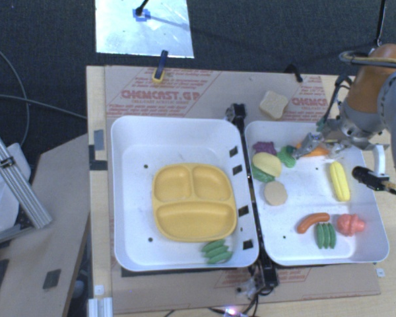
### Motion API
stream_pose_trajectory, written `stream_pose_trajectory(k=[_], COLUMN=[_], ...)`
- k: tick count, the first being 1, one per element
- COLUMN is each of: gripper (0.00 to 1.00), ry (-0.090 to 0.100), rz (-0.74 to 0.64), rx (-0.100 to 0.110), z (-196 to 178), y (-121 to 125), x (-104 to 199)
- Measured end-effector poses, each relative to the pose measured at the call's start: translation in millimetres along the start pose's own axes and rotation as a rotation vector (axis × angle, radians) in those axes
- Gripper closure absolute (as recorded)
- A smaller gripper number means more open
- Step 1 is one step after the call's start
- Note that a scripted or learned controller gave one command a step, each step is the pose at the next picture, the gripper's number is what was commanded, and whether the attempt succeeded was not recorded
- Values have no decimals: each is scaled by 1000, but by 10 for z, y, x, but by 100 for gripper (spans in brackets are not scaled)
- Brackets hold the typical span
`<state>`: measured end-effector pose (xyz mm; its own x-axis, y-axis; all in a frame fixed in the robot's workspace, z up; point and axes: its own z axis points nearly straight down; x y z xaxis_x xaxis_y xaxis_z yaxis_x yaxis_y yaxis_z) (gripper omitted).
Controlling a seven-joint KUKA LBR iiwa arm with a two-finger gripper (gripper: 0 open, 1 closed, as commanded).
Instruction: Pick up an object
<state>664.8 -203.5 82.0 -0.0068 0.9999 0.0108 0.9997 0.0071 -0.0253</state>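
Observation:
My gripper [309, 143] hangs low over the far edge of the right bin [369, 253], reaching in from the right. Directly under and beside it lies a small orange piece [317, 152], with a green toy [288, 156] just to its left. I cannot tell whether the gripper touches the orange piece. Further left are a purple item [264, 148] and a yellow-green fruit [267, 165]. The same bin also holds a beige round [275, 193], a yellow corn cob [340, 180], a sausage [313, 222], green beans [325, 235] and a pink toy [350, 224].
The left bin [129, 177] holds a yellow divided plate [193, 200] and a green pea pod [216, 251] at its near edge. A beige bread slice [274, 104] lies on the cardboard behind the bins. A black fitting [369, 177] sticks in over the right bin's right wall.

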Motion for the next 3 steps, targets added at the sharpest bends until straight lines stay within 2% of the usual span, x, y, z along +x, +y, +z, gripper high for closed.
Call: stream_pose_trajectory(k=[3], gripper=[0], ry=[0], rz=[0], rx=[0], z=[0], y=[0], x=[0])
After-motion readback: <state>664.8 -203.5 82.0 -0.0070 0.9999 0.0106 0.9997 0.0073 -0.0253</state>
